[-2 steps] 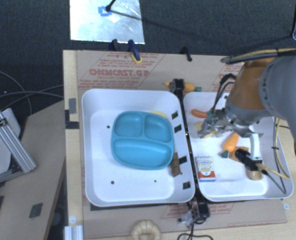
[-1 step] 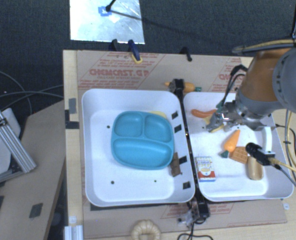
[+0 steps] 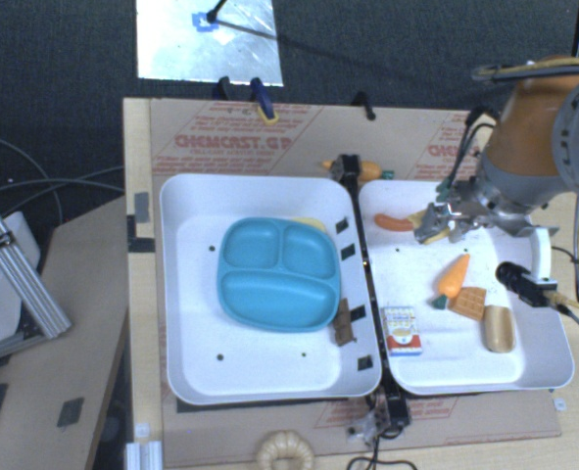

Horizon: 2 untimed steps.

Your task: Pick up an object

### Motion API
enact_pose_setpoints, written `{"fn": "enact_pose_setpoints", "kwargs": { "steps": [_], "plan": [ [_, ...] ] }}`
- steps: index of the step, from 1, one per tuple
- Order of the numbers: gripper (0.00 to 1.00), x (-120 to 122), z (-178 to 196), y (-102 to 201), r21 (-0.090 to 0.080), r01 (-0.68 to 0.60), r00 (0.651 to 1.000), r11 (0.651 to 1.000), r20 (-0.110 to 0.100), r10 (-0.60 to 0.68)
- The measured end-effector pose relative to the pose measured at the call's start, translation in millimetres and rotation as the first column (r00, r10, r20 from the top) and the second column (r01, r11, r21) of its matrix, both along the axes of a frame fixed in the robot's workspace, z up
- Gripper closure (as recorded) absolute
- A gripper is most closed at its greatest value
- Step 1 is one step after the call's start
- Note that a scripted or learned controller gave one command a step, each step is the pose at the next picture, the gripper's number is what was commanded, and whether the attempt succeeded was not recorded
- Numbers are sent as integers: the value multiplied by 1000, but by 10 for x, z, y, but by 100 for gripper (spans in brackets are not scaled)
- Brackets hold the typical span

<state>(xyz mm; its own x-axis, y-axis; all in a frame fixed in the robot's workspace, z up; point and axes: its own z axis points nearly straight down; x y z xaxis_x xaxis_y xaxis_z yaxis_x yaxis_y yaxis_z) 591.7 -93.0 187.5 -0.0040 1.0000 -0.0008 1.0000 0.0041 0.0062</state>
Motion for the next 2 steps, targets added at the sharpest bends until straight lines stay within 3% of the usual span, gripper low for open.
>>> {"fn": "enact_pose_setpoints", "kwargs": {
  "steps": [1,2],
  "plan": [
    [100,16,396,1,1,0,1000,1000,0,0],
    [100,-168,481,484,3,-5,1000,1000,-5,5]
  ]
}}
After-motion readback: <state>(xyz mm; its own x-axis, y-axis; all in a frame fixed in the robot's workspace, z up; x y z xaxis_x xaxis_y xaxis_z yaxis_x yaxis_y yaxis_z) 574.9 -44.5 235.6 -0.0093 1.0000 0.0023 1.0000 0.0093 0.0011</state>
